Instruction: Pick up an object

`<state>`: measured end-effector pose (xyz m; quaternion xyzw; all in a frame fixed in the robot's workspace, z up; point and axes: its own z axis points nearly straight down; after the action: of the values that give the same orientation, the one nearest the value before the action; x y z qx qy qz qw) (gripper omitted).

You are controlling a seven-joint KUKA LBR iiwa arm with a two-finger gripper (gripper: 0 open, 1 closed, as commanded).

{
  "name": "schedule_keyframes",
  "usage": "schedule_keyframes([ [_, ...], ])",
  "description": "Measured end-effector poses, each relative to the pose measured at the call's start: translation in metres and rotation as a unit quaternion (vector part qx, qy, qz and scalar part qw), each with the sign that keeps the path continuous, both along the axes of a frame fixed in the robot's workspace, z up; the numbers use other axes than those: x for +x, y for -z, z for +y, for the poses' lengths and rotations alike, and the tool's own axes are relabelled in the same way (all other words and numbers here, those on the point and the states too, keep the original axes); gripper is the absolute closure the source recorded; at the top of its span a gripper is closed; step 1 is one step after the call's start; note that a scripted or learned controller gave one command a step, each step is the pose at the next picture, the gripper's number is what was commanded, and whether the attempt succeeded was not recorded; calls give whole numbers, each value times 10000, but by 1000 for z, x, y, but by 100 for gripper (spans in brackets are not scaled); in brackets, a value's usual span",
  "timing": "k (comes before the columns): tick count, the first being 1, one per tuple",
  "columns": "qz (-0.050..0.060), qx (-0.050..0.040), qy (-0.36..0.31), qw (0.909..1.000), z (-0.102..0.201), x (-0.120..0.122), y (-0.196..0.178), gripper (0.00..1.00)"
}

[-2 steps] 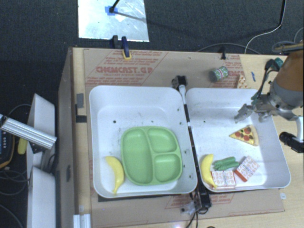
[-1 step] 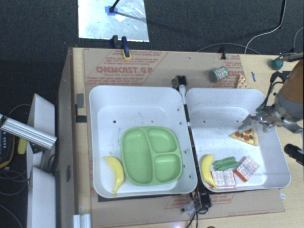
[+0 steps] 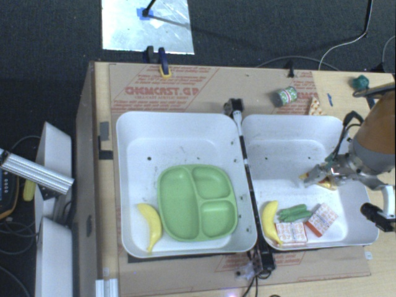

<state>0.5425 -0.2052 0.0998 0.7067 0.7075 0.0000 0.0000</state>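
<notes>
**Claw low in the right bin, pick not yet made**

Nearest you, along the near wall of the right bin (image 3: 352, 237), a cluster is lying tight together: a banana (image 3: 270, 220) at the left, a green pod-shaped toy (image 3: 293, 213) just beside it, and two small printed cartons (image 3: 291, 232) and (image 3: 322, 219) touching or nearly so. In the left bin (image 3: 133, 166), another banana (image 3: 150, 226) is resting against the near-left corner of a green divided plate (image 3: 198, 202).

Farther in, the claw (image 3: 323, 173) is sitting low over the right bin's floor, with something yellowish (image 3: 309, 177) at its tip. You cannot tell whether it is spread or pressed together, nor whether that piece is actually pinched.

Beyond the bins, a small can (image 3: 286, 96) is lying on the counter (image 3: 185, 82).

You are risking an empty lift here: if the yellowish piece is only touching the tip, it is likely to slip free. Going for the near cluster instead, crowding could nudge neighbours or catch two at once.
</notes>
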Motion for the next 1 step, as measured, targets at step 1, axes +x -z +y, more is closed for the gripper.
schedule_keyframes([
  [1,-67,-32,-14,10000,-3,47,10,0],
])
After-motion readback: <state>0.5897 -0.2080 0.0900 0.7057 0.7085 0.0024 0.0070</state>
